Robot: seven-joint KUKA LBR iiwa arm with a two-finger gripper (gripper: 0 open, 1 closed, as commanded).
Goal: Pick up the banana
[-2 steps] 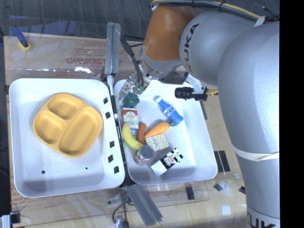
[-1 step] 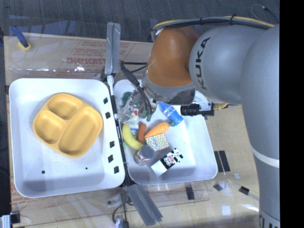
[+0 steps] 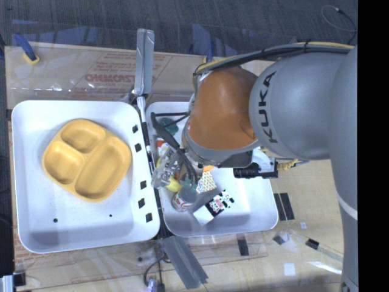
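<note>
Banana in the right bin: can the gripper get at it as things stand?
Probably yes. The gripper is down among the clutter at the right bin's left side, with the banana, a bit of yellow, right beside it; neighbouring items crowd it.

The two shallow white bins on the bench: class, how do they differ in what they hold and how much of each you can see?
The left white bin holds one yellow three-compartment plastic tray, lying in plain sight; the right white bin holds a heap of small mixed items. The left bin lies fully visible; the grey and orange arm covers much of the right bin. Both are shallow, white and round-cornered.
</note>
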